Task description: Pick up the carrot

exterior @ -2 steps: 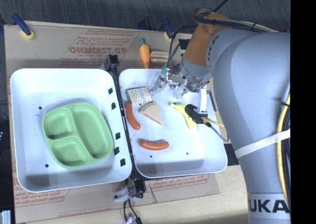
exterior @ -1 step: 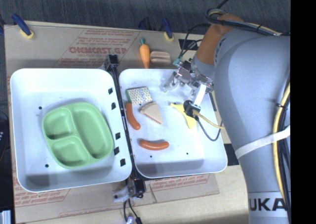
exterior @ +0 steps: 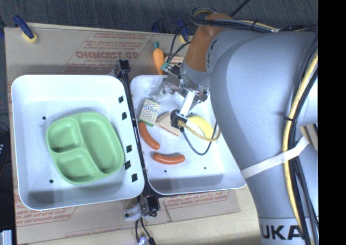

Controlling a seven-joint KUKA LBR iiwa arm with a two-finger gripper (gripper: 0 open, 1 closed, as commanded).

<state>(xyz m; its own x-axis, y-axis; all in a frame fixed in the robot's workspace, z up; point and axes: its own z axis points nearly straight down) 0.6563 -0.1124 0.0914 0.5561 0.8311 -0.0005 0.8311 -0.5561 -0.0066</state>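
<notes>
The grey arm (exterior: 259, 108) overhung the right bin's (exterior: 216, 179) far edge, its gripper (exterior: 174, 84) low there, grip state impossible to tell, two sausages (exterior: 148, 134) in open room nearer the camera, the carrot (exterior: 158, 59) just beyond, outside the rim.

Arm reaches into right bin (exterior: 162, 187) | gripper (exterior: 168, 80) near its top edge, close to the carrot (exterior: 158, 59) on bench outside | two sausages (exterior: 168, 158), banana (exterior: 199, 126) inside | green tray (exterior: 84, 146) in left bin (exterior: 24, 130)
</notes>
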